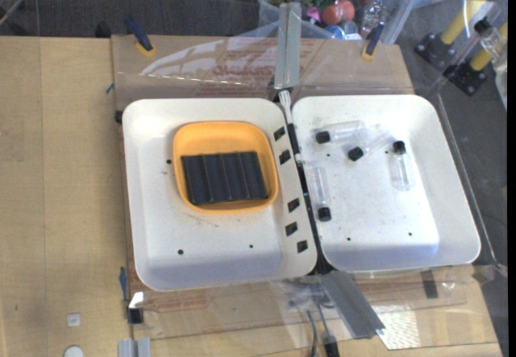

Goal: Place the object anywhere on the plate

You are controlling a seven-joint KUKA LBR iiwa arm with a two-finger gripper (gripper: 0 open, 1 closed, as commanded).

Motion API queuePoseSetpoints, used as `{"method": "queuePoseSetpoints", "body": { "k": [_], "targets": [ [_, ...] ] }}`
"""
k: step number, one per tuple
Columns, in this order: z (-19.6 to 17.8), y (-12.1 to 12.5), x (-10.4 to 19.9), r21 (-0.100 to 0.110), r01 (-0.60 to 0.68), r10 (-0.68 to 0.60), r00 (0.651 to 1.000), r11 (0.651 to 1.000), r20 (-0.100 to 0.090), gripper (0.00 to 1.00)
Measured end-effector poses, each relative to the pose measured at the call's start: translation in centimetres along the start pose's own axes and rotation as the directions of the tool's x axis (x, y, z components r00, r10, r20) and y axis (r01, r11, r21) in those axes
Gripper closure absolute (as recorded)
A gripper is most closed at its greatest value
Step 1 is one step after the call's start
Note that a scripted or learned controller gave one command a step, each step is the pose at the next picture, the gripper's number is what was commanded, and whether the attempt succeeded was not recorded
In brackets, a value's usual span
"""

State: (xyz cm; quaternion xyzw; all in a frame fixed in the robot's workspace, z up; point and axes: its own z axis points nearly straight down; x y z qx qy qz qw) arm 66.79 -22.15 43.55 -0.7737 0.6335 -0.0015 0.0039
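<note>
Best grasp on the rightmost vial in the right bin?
Take the vial across the middle of its clear body, coming straight down from above. It lies flat, cap toward the bin's far side, long axis running roughly near to far, so close the fingers left-right across it. It lies apart from the other vials, leaving room either side.

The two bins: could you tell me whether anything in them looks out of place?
Nothing stands out. The black block lies flat on the orange plate in the left bin; clear vials lie scattered in the right bin.
</note>
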Motion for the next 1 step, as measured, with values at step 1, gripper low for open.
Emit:
{"method": "queuePoseSetpoints", "body": {
  "k": [1],
  "targets": [
    [0.01, 0.03, -0.32, -0.004, 0.011, -0.011, 1.0, 1.0, 0.002, 1.0]
  ]
}}
